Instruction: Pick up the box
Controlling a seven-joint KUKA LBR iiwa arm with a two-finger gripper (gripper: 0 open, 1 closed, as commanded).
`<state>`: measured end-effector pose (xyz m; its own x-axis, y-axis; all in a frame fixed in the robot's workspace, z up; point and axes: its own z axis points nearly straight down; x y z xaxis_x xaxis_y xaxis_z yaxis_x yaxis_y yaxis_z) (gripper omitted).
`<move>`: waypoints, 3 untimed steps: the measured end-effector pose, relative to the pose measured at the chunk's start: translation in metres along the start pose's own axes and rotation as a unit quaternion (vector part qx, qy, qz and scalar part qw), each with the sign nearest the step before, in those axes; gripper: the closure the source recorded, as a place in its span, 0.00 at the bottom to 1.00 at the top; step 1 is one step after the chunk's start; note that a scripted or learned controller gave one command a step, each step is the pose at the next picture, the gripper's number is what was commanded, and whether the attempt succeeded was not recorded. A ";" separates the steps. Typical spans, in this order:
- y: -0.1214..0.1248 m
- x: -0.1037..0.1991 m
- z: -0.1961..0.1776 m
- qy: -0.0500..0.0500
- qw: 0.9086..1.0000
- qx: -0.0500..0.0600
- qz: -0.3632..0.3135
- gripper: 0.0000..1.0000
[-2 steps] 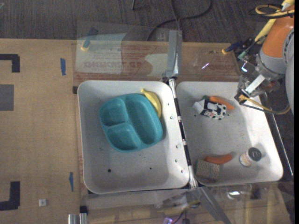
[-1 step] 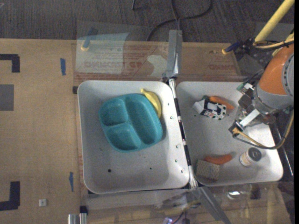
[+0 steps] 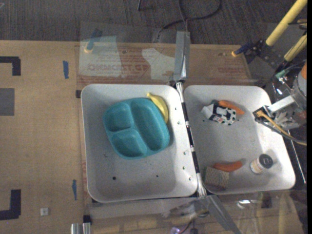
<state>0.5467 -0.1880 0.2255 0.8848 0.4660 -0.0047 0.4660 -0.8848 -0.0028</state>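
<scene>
Small box [image 3: 222, 113] in right bin [image 3: 243, 179], toward twelve o'clock, long axis running from ten to four o'clock, gripper [image 3: 265, 115] at three o'clock, apart from it, grip state unclear

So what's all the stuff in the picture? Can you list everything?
bins: 2, white, side by side on the bench
plate: 1, teal, three sections, left bin
banana: 1, yellow, left bin, at the plate's far edge
box: 1, black and white, right bin, far side
carrot: 1, orange, right bin, near side
sponge: 1, tan, right bin, near corner
bottle: 1, small, white with dark cap, right bin
gripper: 1, right bin's right edge, apart from the box
</scene>
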 end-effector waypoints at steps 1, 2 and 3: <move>0.021 -0.040 0.064 0.000 0.999 0.002 -0.036 1.00; -0.086 -0.001 0.137 0.004 0.996 0.000 -0.091 1.00; -0.083 -0.003 0.131 0.002 0.996 0.002 -0.086 1.00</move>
<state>0.5047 -0.1163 0.0947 0.7915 0.6112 0.0005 0.6111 -0.7915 -0.0065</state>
